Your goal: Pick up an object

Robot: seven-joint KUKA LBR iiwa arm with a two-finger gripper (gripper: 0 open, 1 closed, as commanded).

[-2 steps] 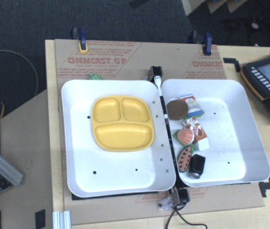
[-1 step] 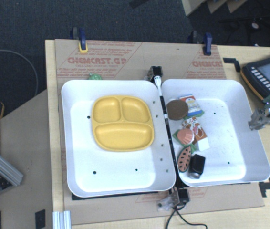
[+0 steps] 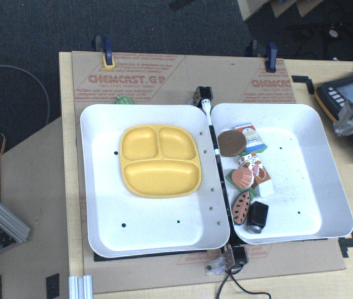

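We've got a yellow divided plate (image 3: 161,160) in the left bin (image 3: 101,223), and small toys (image 3: 245,178) piled along the right bin's (image 3: 307,185) left edge (claw state: can't tell).

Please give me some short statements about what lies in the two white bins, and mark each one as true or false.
1. The yellow plate lies in the left bin. True.
2. The yellow plate has three compartments. True.
3. The small things lie in the middle of the right bin. False: they are gathered along its left side, near the divide between the bins.
4. The brown disc lies in the left bin. False: it lies in the right bin, at the far end of the cluster.
5. The black object lies at the near end of the cluster, beside the watermelon slice. True.
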